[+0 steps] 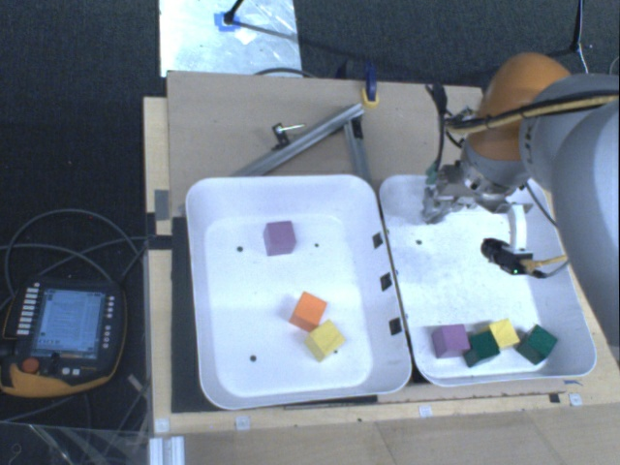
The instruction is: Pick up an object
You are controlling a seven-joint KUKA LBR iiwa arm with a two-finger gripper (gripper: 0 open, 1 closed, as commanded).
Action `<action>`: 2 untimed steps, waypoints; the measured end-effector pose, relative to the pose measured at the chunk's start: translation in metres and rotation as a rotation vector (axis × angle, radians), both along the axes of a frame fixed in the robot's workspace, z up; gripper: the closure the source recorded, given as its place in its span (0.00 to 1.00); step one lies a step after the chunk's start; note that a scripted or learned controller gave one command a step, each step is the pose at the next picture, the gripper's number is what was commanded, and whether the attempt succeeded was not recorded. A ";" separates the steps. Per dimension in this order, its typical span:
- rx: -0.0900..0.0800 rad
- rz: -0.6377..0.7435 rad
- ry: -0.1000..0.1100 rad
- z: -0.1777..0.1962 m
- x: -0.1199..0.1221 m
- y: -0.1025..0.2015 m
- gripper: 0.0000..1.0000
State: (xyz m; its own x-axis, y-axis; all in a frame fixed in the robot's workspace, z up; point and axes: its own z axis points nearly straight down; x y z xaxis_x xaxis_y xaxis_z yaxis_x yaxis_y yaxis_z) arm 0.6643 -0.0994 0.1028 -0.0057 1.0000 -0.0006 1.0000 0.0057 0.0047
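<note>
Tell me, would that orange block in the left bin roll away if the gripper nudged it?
Probably not. The orange block looks like a cube with flat faces, so it should slide rather than roll. It seems stiff and likely light. It touches the yellow block, so a push may shift both.

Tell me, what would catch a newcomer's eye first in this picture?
Probably the big grey arm with its orange band, reaching in from the right, its tool over the far end of the right bin. Next, the bright blocks: a purple block, an orange block and a yellow block in the left bin, and four more clustered along the right bin's near edge.
</note>
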 end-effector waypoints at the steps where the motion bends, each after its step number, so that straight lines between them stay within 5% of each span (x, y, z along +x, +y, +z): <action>1: -0.001 -0.003 -0.003 0.048 0.000 -0.007 1.00; 2: -0.001 -0.002 -0.004 0.104 -0.007 -0.005 1.00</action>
State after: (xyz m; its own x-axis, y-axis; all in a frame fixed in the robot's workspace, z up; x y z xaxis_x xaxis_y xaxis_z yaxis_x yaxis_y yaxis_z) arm 0.6568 -0.1043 0.2066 -0.0033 1.0000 -0.0013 1.0000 0.0033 0.0084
